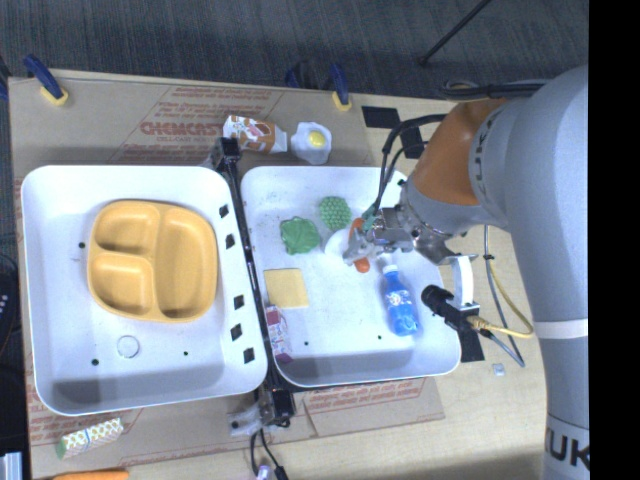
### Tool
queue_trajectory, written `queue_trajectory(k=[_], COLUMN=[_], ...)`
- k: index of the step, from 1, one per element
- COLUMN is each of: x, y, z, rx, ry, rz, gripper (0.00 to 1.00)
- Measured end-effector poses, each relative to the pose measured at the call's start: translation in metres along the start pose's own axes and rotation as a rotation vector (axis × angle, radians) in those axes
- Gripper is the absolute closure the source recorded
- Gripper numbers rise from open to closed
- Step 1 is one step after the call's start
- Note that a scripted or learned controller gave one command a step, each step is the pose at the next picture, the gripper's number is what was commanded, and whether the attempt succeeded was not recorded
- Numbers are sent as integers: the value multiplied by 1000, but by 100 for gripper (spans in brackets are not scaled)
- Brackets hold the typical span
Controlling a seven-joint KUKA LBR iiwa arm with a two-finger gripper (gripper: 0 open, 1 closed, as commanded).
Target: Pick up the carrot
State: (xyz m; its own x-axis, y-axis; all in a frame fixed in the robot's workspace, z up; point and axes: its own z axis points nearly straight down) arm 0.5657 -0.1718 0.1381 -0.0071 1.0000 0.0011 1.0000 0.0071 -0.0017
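Note:
The carrot (pixel 361 264) is a small orange piece in the right bin (pixel 330 363). It lies towards the bin's right side, and the gripper hides most of it. My gripper (pixel 362 245) hangs directly over the carrot, low in the bin, and another orange patch shows at its upper edge. The grey arm with its orange band (pixel 450 158) reaches in from the right. Whether the carrot is in the gripper's hold cannot be made out.
Also in the right bin are two green pieces (pixel 300 234) (pixel 335 211), a yellow square (pixel 287 288) and a blue bottle (pixel 400 304), which lies just below the gripper. The left bin (pixel 50 368) holds a yellow divided plate (pixel 155 258). Behind the bins sit a small carton (pixel 250 133) and a yellow-white object (pixel 312 142).

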Motion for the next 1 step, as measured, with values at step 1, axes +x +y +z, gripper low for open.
queue_trajectory(k=[1], x=[43], y=[-23], z=[-115], rx=[1], ry=[0], rz=[188], gripper=[100])
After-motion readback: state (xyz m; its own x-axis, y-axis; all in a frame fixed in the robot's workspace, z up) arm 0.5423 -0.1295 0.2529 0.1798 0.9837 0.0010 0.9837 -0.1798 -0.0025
